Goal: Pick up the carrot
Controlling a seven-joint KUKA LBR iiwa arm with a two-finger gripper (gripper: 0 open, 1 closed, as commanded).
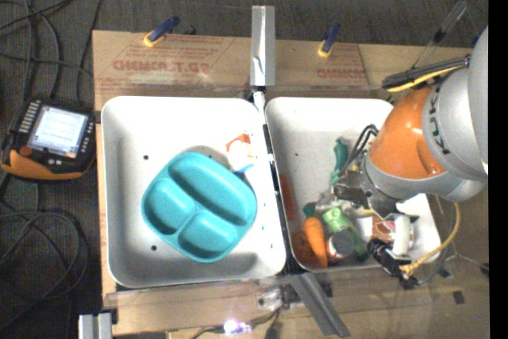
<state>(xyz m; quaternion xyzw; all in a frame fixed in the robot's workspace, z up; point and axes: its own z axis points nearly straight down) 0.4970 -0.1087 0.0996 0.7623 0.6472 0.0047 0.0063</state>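
The carrot (315,240) is orange and lies near the front left corner of the right bin (317,119), its length running front to back. Around it sits a pile of small items. My gripper (343,202) hangs low over that pile, just behind and to the right of the carrot, under the arm's orange band (405,143). The arm's wrist hides much of the gripper. Nothing shows whether the gripper touches the carrot.
Beside the carrot are a green item (332,216), a dark round can (343,244) and a white and red piece (386,229). A green object (341,155) lies further back. The left bin (127,171) holds a teal divided plate (200,205) and a small white and orange item (239,147).
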